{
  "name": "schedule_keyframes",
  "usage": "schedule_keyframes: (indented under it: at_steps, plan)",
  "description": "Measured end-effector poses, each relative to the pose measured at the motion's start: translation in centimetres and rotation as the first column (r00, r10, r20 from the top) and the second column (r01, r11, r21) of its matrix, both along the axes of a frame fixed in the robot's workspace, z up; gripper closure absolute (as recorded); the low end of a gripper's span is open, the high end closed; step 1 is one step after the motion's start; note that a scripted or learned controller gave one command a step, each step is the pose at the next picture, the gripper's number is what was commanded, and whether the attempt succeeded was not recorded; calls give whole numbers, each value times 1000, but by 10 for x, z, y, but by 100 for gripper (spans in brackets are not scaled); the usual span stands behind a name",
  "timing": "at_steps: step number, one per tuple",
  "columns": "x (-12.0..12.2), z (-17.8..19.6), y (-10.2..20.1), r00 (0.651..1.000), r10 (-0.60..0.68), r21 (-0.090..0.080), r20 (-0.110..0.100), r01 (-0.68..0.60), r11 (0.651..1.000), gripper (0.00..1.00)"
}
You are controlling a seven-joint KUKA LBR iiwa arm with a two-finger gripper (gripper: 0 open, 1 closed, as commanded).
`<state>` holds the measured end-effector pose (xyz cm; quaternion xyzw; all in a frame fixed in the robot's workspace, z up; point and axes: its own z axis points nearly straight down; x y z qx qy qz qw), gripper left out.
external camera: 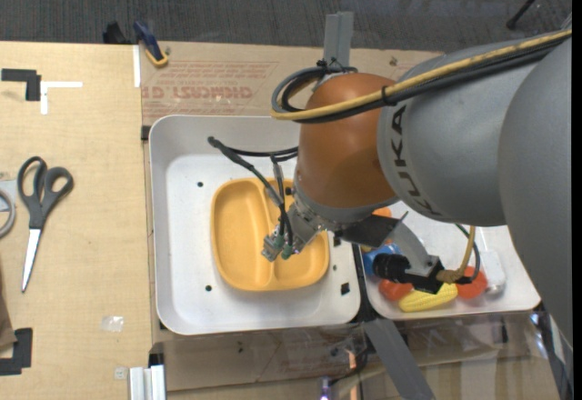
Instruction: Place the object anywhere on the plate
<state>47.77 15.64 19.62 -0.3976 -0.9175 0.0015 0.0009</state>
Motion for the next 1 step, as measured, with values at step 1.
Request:
schedule_keyframes:
  at_steps: [1]
  plan:
    - [63, 134, 3, 968, 250, 0, 4, -250, 968, 100]
